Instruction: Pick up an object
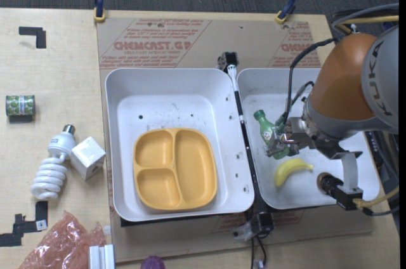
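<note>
A small green bottle (264,124) lies tilted in the right bin (266,89), its cap toward the bin's back left. Just in front of it lies a yellow banana (292,169) on the bin floor. My gripper (281,144) hangs low over the right bin, at the bottle's lower end and just above the banana. The grey and orange wrist (342,87) covers the right part of this bin. Whether the bottle is held cannot be made out.
The left bin (120,96) holds a yellow three-compartment plate (174,167). Left of the bins on the bench lie a spiral light bulb (52,166), a white cube (88,157), a small green can (20,106) and a pink mesh bag (60,242).
</note>
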You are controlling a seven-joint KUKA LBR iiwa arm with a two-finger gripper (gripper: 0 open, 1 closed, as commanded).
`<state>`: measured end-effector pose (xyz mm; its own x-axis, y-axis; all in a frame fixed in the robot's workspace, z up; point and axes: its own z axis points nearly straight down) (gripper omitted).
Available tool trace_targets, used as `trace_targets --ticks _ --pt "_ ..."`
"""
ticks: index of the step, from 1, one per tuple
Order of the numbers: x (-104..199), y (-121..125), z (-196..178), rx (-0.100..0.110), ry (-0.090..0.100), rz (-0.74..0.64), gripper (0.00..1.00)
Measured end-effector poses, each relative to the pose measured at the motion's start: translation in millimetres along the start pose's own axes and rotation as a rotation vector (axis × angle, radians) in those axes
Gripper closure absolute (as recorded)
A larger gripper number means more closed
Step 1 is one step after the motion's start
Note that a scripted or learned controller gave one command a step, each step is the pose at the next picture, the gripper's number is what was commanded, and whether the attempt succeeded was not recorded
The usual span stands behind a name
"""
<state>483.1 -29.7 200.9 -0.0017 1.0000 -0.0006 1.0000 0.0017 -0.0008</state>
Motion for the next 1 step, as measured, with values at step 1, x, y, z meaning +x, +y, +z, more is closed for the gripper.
trace_targets --ticks 1 --pt "-7.2 24.0 -3.4 -0.001 0.000 0.000 1.00"
